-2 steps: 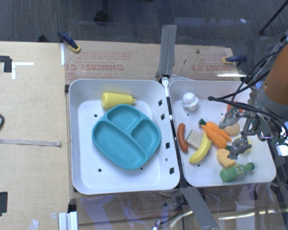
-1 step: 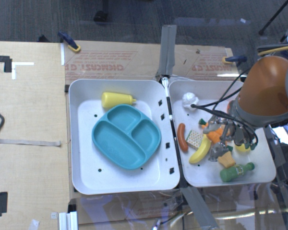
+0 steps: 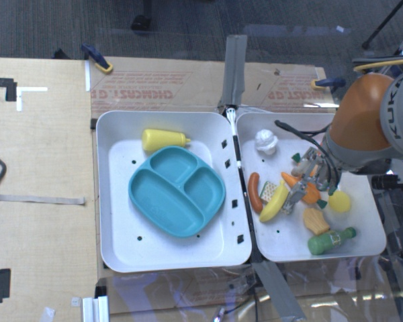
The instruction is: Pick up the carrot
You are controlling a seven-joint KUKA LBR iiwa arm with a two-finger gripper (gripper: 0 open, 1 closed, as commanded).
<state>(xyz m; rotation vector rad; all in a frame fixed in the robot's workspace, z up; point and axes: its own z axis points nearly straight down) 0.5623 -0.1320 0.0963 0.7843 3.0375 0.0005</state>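
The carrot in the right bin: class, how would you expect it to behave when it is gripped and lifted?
The carrot looks like a small moulded toy, so probably stiff and light. Its tapered, smooth shape may slip or roll. It lies crowded against the banana and beside the gripper, so neighbours could get nudged.

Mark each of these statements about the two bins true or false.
1. The blue plate lies in the left bin. True.
2. The yellow bottle lies in the right bin. False: it is in the left bin, beside the plate.
3. The gripper is over the right bin, at the carrot. True.
4. The banana lies on the blue plate. False: it is in the right bin, beside the sausage.
5. The green bottle lies near the right bin's front edge. True.
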